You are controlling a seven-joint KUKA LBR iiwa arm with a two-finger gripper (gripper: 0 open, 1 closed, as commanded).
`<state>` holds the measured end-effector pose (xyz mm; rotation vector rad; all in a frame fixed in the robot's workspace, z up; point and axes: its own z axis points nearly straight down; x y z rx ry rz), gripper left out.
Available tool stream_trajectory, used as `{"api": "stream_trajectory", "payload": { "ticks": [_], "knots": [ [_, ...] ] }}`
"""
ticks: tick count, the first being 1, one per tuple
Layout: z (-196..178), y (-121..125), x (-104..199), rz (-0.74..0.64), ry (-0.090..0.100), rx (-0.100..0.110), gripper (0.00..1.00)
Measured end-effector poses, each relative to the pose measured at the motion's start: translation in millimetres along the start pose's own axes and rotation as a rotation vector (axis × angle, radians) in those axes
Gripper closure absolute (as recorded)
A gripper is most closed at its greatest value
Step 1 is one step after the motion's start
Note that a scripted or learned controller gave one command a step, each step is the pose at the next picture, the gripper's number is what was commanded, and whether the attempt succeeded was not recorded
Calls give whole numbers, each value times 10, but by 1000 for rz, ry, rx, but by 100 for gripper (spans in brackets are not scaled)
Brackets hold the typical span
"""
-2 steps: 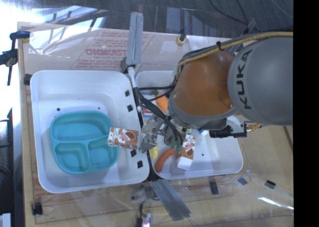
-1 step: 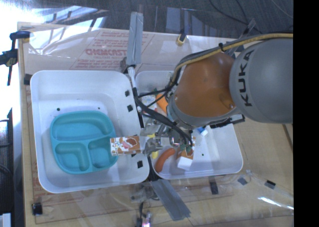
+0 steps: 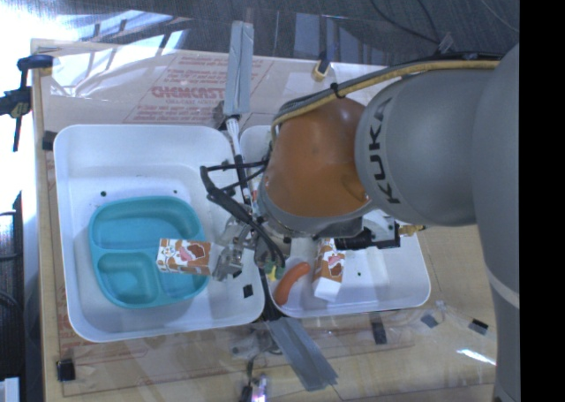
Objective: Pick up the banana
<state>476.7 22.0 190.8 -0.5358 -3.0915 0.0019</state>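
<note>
My gripper hangs low over the right side of the left bin, close to the divider between the two bins. Right beside it on the left, a brown-and-white carton lies on the right rim of a teal divided tray. The big grey arm with its orange band covers most of the right bin and hides what lies under it.
At the front of the right bin lie a red-orange sausage-shaped item and a small white-and-red carton. Black cables loop off the wrist above the divider. A grey bar stands behind the bins.
</note>
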Motion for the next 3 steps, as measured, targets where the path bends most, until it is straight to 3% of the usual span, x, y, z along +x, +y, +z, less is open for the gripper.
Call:
{"api": "stream_trajectory", "payload": {
  "ticks": [1,2,3],
  "knots": [
    [-120,-974,-440,-313,-5,0,100],
    [332,-989,-514,-553,-7,0,100],
    [332,-993,-514,-552,-6,0,0]
  ]
}}
